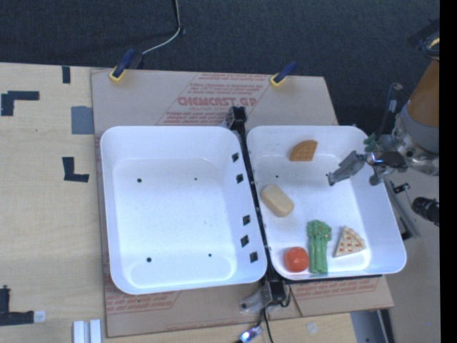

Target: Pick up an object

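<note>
1. Our hand (355, 167) hangs over the upper right part of the right bin (389, 220), with the arm's orange band (428, 95) behind it at the frame's edge. One grey finger (344, 170) points down and toward the bin's middle. The other is too small and blurred for us to separate, so we cannot tell how far the hand is open. Nothing shows between its fingers, and we judge that it carries nothing.

2. Closest to the hand, a little up and toward the divider, lies an orange-brown biscuit-shaped piece (303, 151). It sits apart from the fingertip, not touching it.

3. Further toward the divider and slightly nearer the bin's front lies a pale beige bar, perhaps soap (277, 200).

4. Toward the front rim, well below the hand, three things cluster: a tan waffle-patterned wedge (349, 242), a green asparagus-like toy (318, 245) just beside it, and a red ball-like piece (296, 259) touching or nearly touching the green one.

5. Beyond the divider sits the left bin (118, 191), farthest from the hand, both bins resting on a cardboard sheet (207, 98) on the counter (43, 213).

6. Progress, as we read it: all five objects rest on the bin floor, so no pick is made. What remains is the descent onto one piece, the closing, and the lift. The biscuit-shaped piece looks like the nearest candidate.
</note>
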{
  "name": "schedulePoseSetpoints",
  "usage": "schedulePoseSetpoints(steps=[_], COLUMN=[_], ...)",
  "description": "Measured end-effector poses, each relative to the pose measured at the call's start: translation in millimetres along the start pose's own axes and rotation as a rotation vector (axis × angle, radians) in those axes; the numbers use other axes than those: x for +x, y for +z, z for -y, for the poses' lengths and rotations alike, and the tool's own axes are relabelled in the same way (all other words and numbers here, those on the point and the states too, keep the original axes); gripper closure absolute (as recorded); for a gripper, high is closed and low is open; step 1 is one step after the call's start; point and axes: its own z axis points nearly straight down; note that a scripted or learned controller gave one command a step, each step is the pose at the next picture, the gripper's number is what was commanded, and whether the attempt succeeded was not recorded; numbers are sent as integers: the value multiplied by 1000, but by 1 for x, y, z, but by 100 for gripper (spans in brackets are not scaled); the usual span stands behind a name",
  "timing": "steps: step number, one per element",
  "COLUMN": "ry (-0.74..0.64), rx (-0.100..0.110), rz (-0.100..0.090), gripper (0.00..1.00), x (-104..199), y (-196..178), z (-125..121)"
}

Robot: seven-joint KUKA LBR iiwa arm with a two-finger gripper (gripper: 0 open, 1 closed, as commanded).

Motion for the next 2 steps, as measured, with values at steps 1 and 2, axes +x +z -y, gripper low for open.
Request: schedulePoseSetpoints(steps=[1,2], ry=[-3,-6], rx=[-6,0], rz=[0,-1], gripper=[0,0], x=[34,89], y=[-64,-55], z=[28,16])
